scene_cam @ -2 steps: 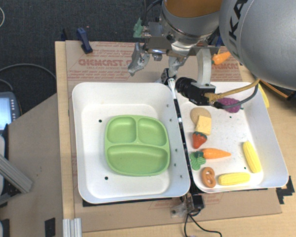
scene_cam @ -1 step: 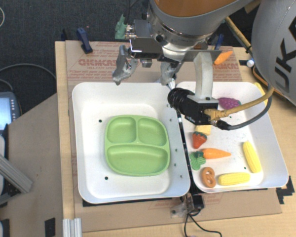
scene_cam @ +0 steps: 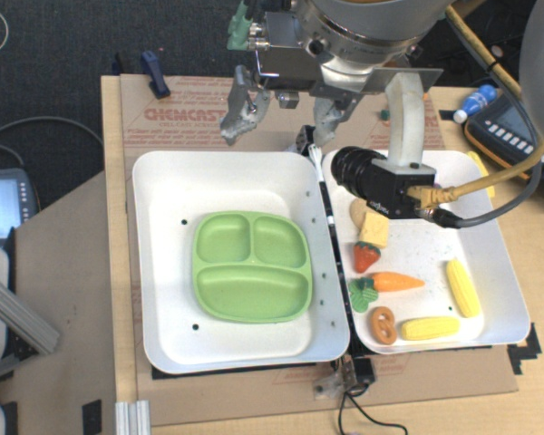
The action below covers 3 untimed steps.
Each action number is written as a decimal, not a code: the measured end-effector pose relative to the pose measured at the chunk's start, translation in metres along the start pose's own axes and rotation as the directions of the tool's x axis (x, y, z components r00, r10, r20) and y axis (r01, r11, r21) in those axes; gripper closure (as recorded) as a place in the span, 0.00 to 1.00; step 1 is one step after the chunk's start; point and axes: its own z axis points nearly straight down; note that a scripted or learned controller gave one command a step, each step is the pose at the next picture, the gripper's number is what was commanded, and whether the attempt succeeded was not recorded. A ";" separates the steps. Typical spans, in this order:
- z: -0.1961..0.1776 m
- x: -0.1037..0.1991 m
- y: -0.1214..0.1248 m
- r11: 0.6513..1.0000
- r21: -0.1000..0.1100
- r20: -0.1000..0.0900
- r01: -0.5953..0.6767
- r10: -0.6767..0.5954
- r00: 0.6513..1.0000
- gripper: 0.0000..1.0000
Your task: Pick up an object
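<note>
My gripper [scene_cam: 281,114] hangs open over the back rim of the left bin [scene_cam: 154,243], with nothing between its fingers [scene_cam: 240,107]. The right bin [scene_cam: 499,261] holds several toy foods. Among them are a yellow cheese wedge [scene_cam: 374,232], a red strawberry [scene_cam: 366,257], an orange carrot [scene_cam: 396,282], two yellow corn cobs [scene_cam: 461,287] [scene_cam: 430,328] and a brown pretzel [scene_cam: 382,324]. All of these lie well below and to the right of the gripper. A beige piece [scene_cam: 357,212] is partly hidden under the black wrist unit [scene_cam: 374,181].
A green divided plate [scene_cam: 251,267] lies in the middle of the left bin. The arm's body and a yellow cable [scene_cam: 476,187] overhang the back of the right bin. A blue clamp [scene_cam: 155,73] sits on the cardboard behind the bins.
</note>
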 end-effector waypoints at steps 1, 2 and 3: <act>-0.008 0.001 0.001 1.000 0.002 0.002 0.001 -0.001 1.000 1.00; -0.018 0.002 0.001 1.000 -0.001 0.001 0.003 -0.003 1.000 1.00; -0.028 0.003 0.002 1.000 -0.003 0.001 0.005 -0.005 1.000 1.00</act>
